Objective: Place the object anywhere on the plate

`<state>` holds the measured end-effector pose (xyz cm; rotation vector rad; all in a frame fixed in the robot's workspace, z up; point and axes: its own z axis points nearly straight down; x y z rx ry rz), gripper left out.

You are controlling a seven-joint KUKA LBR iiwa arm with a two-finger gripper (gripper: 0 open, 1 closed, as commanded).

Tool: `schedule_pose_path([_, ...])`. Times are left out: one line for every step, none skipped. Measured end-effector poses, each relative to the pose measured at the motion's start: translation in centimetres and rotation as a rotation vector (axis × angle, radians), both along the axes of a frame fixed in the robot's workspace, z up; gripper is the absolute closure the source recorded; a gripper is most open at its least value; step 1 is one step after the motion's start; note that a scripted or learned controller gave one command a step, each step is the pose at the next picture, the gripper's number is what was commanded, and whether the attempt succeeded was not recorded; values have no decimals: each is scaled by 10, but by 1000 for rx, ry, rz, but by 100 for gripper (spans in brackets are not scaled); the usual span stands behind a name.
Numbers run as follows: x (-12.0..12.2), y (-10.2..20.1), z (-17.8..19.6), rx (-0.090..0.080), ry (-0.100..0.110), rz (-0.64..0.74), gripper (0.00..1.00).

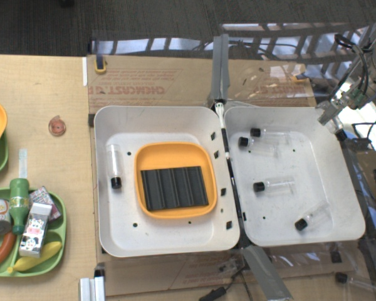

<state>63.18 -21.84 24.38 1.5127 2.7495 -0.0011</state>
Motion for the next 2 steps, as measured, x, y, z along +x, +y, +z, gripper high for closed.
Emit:
schedule_pose_path([28,-3,61,-1,-1,218,100])
schedule_pose_path([24,-3,141,-2,-1,447,100])
